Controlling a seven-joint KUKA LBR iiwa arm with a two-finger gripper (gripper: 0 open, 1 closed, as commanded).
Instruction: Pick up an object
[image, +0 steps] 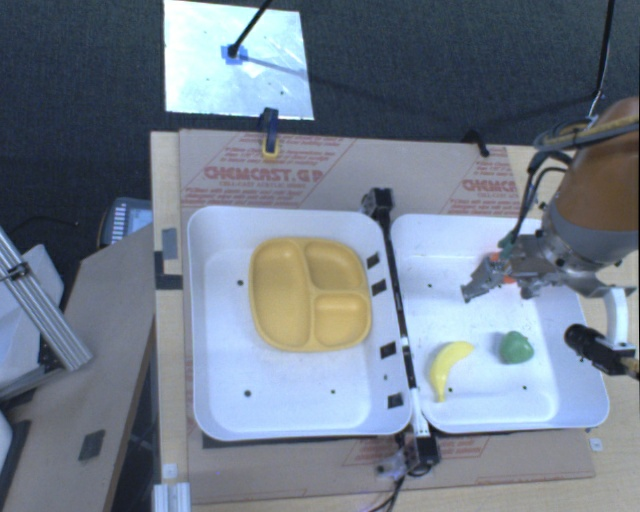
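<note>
A yellow banana (448, 367) lies in the right bin (440, 240) near its front left corner. A small green object (516, 347) sits just to the banana's right. My gripper (498, 282) hangs over the right bin's middle, behind both objects and apart from them, with nothing visibly in it. The grey arm with its orange band (600, 180) reaches in from the right. A yellow divided plate (308, 293) rests in the middle of the left bin (215, 400).
A black clip strip (392, 300) runs between the two bins. Both bins sit on a cardboard sheet (330, 170) with a yellow clamp (270, 135) at its back edge. Cables hang beside the arm at the right.
</note>
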